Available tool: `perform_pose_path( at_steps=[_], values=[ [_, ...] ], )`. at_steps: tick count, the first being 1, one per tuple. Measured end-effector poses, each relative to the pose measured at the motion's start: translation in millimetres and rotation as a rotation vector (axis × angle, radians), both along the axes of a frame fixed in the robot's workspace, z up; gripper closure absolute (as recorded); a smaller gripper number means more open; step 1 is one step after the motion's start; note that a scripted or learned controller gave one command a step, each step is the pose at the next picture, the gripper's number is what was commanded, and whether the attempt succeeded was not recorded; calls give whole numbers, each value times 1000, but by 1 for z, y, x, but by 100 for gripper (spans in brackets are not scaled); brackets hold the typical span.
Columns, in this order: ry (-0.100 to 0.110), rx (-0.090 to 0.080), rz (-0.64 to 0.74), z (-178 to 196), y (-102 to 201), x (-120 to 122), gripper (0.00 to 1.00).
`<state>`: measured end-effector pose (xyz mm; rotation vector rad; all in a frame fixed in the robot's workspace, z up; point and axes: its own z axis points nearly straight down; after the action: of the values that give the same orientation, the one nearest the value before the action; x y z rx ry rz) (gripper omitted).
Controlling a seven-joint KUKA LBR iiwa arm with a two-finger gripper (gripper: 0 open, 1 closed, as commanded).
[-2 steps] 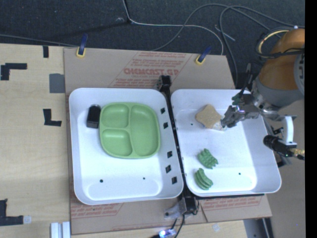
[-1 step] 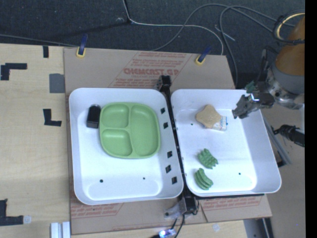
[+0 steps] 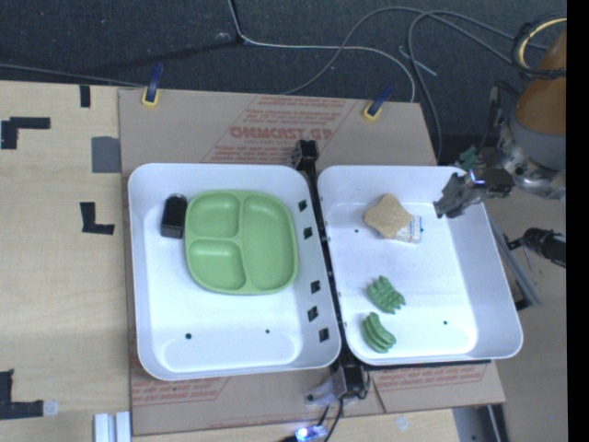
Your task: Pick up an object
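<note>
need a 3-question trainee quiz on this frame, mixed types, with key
1. True or false: the green divided plate lies in the left bin.
2. Which item is nearest the end effector? A) tan sponge-like block B) black object C) green divided plate
3. Fill in: the right bin holds ___ small green ridged pieces.

Key: 1 true; 2 A; 3 two, the second just below the first.

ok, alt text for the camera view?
The grey arm's claw hovers at the right bin's upper right rim, holding nothing. That bin holds a tan lump and two green pieces; the left bin holds a green divided plate and a black block.
</note>
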<state>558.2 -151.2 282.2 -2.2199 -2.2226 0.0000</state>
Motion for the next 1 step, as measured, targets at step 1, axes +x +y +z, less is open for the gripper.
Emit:
perform_pose_path(
  at_steps=[1],
  values=[
    [2,0,4,-19,52,9,100]
  ],
)
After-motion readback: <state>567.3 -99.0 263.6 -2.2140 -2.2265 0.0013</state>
